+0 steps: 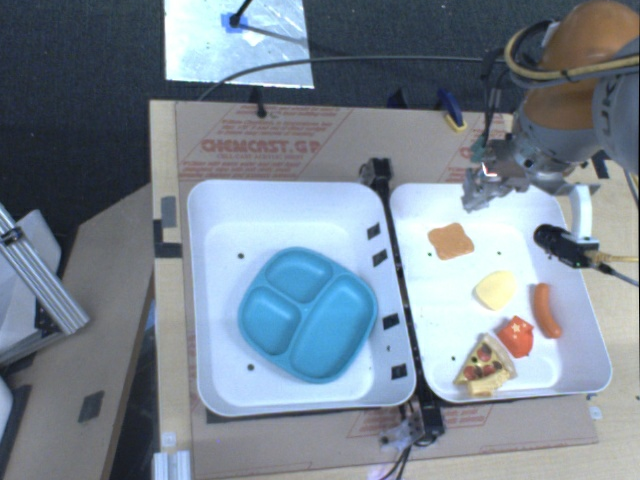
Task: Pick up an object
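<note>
Gripper (480, 193) is hanging at about 12 o'clock of the right bin (440, 308), just inside its far rim, and I am seeing nothing in it. From this slanted view I cannot tell whether it is spread or pressed together, so I am treating that as unknown.

I am reading this as the approach step: nothing is being lifted yet, and every candidate is lying on the floor of that bin. The toast (450, 240) is sitting nearest, at roughly 7 o'clock from the gripper and near it. A pale yellow piece (495, 290) is lying around the bin's centre, at 6 o'clock from the gripper. The sausage (546, 310) is resting toward 3 o'clock of the bin, a red piece (516, 336) is lying at about 5 o'clock, and the pizza slice (486, 363) is touching it, at about 6 o'clock by the near rim. The left bin (230, 228) is holding a blue plate (307, 313), well apart from the arm.

I am judging the toast to be the likely target, being closest. The next move is calling for a short shift toward 7 o'clock to centre over it, then a straight descent. Since the toast is looking flat and thin, I am expecting the grasp to need the gripper going nearly down to the bin floor, and I am counting a slip or a miss as a real risk. The yellow piece is looking thicker and may be offering an easier hold.
</note>
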`<action>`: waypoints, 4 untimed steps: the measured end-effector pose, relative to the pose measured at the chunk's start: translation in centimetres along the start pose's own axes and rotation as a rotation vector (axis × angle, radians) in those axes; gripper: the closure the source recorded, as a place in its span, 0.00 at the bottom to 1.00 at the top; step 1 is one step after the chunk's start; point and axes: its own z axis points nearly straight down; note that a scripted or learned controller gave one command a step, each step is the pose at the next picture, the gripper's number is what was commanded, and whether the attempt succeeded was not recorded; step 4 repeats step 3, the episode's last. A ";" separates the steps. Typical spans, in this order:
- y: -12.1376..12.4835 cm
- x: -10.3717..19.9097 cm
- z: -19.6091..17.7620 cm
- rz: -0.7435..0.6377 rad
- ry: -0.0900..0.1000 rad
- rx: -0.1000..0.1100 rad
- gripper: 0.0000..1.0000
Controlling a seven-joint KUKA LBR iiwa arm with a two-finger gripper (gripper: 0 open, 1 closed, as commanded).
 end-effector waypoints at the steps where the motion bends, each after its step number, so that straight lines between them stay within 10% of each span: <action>1: -1.1 5.1 -0.4 0.000 0.000 0.003 1.00; 3: -2.6 16.8 1.4 -0.001 0.001 0.004 1.00; 4: -2.6 16.8 1.4 -0.001 0.001 0.004 1.00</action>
